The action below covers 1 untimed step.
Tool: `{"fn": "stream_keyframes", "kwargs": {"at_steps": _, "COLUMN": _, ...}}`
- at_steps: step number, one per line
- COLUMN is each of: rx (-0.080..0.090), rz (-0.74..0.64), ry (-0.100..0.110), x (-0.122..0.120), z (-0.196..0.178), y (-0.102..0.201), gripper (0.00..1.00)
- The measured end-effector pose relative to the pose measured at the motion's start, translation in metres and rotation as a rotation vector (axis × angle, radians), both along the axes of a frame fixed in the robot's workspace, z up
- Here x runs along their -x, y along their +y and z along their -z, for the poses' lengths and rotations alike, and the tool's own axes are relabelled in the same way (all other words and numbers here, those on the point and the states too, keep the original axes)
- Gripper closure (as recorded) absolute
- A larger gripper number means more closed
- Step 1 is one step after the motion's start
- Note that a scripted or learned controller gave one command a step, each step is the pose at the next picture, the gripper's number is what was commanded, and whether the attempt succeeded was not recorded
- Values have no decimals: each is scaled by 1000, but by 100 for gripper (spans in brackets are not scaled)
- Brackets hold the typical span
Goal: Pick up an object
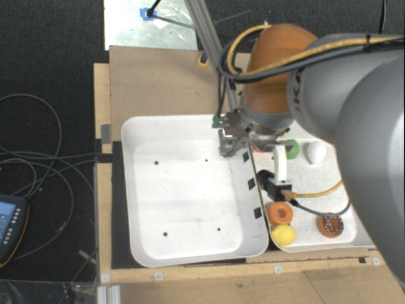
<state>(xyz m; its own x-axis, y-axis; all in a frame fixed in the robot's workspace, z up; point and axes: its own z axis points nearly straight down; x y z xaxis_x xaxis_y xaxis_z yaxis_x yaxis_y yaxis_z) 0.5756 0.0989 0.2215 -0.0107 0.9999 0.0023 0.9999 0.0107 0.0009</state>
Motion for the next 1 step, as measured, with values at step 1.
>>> {"fn": "stream_keyframes", "kwargs": {"at_steps": 1, "rx": 2, "rz": 5, "ry": 0, "x": 0, "z": 0, "y": -4, "gripper": 0}}
